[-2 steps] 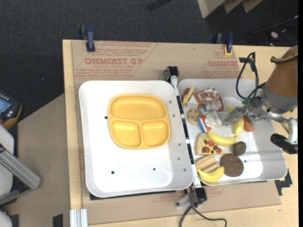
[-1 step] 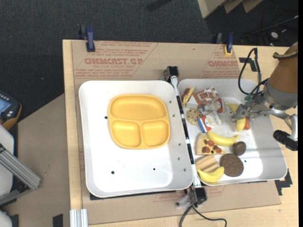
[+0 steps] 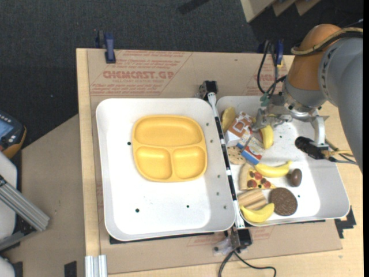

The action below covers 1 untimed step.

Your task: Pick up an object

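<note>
Jaws (image 3: 266,122) blurred above small banana (image 3: 267,136), grip unclear, right bin (image 3: 331,198)

Right bin (image 3: 328,206) holds a toy-food pile: small banana (image 3: 267,136) upright near top, banana (image 3: 273,169) flat mid-bin, third banana (image 3: 258,213) at front edge beside a brown cookie (image 3: 283,201).

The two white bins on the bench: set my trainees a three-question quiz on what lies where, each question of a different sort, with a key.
1. True or false: the yellow divided plate lies in the left bin.
2. The gripper hangs over which bin? A) left bin B) right bin
3. Fill in: the round brown cookie lies near the right bin's ____ edge.

Key: 1 true; 2 B; 3 near (bottom).
</note>
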{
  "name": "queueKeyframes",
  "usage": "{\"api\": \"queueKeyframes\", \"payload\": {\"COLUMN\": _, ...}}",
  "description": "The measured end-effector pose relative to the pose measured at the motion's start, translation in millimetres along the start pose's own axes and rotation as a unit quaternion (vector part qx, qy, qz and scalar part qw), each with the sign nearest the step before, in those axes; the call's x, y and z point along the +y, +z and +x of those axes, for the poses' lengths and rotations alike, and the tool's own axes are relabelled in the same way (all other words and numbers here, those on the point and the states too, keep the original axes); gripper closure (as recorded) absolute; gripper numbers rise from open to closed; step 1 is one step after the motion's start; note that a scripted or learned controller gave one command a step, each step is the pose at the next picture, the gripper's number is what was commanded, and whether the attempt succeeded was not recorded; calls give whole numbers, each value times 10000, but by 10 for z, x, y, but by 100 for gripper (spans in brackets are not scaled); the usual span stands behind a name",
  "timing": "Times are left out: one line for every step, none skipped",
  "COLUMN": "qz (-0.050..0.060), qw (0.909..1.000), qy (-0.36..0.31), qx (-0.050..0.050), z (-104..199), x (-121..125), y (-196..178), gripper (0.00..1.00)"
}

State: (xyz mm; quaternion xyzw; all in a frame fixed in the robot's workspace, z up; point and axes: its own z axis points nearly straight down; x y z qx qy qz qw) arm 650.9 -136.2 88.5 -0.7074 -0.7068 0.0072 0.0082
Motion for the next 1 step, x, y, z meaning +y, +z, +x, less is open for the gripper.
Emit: {"api": "queueKeyframes", "payload": {"qz": -181, "qw": 9998, "qy": -44, "qx": -1, "z": 758, "x": 153, "y": -1048, "gripper": 100}}
